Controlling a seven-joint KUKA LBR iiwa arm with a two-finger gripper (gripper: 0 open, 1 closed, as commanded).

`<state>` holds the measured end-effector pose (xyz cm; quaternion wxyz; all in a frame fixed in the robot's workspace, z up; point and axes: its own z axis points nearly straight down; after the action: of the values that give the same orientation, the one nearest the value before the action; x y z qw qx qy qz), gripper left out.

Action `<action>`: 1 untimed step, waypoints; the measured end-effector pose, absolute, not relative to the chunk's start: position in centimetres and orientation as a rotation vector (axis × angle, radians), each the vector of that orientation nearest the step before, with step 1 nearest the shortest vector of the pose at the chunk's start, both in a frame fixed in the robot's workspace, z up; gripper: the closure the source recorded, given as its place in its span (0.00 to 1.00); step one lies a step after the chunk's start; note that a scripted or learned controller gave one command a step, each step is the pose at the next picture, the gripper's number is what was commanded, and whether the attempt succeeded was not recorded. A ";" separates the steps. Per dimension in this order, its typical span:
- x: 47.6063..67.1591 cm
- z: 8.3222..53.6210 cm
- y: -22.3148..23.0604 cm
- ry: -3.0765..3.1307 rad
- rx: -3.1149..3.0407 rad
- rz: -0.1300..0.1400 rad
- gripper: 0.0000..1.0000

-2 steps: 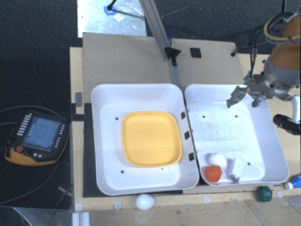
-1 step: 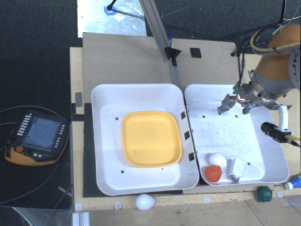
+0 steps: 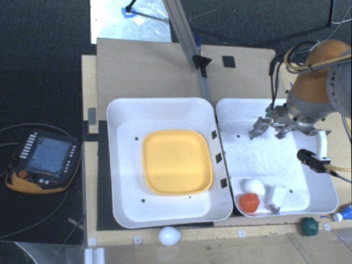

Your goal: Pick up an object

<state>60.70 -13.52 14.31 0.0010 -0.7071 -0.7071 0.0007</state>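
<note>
A white egg [image 3: 170,235] lies on the desk [image 3: 242,76] edge, nearest the lens. My pincer [image 3: 270,128], fingers spread and holding nothing, hangs over the right bin [image 3: 264,158], whose front corner holds a red object [image 3: 249,202], a white ball [image 3: 253,187] and a white bottle [image 3: 275,198].

I see the tan bench [image 3: 148,70] carrying two white bins — the left bin [image 3: 124,202] and right bin [image 3: 319,202] touching — with a white egg [image 3: 169,235] and green ball [image 3: 309,226] on its front edge.
</note>
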 end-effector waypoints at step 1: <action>60.8 15.6 -13.5 -2.223 -2.222 -0.002 1.00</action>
<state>60.82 -13.55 15.57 -0.0009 -0.7070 -0.7072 -0.0007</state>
